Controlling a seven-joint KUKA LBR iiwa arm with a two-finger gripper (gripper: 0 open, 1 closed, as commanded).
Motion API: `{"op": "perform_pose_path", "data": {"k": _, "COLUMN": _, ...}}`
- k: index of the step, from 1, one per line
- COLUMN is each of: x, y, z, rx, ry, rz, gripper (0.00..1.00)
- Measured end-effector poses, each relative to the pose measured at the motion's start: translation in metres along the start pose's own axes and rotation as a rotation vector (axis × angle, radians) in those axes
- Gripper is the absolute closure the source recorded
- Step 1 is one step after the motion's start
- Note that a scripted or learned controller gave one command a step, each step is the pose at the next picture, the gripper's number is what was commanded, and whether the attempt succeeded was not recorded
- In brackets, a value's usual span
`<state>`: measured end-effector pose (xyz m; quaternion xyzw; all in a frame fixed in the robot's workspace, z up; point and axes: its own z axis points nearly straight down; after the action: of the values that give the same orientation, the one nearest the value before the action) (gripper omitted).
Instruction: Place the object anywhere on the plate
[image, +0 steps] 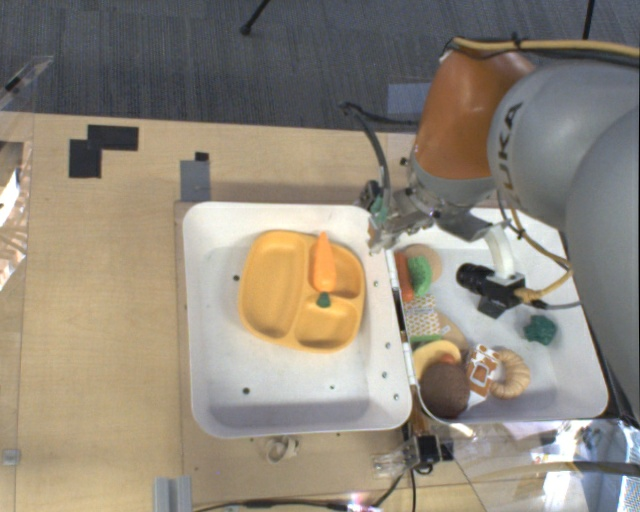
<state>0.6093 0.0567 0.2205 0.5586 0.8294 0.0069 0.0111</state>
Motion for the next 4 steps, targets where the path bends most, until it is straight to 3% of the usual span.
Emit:
{"op": "perform_pose_path", "data": {"k": 1, "x": 0.000, "y": 0.000, "z": 0.000, "rx": 0.001, "ry": 0.000, "rz": 0.000, "gripper": 0.00}}
{"op": "perform_pose_path", "data": {"k": 2, "x": 0.000, "y": 0.002, "z": -0.012, "rx": -0.006, "ry": -0.003, "rz": -0.008, "gripper": 1.00}}
{"op": "perform_pose_path", "data": {"k": 3, "x": 0.000, "y": 0.002, "z": -0.011, "rx": -0.005, "ry": -0.004, "rz": -0.009, "gripper": 0.00}}
{"op": "perform_pose_path", "data": {"k": 4, "x": -0.001, "y": 0.005, "z": -0.023, "rx": -0.013, "ry": -0.007, "rz": -0.016, "gripper": 1.00}}
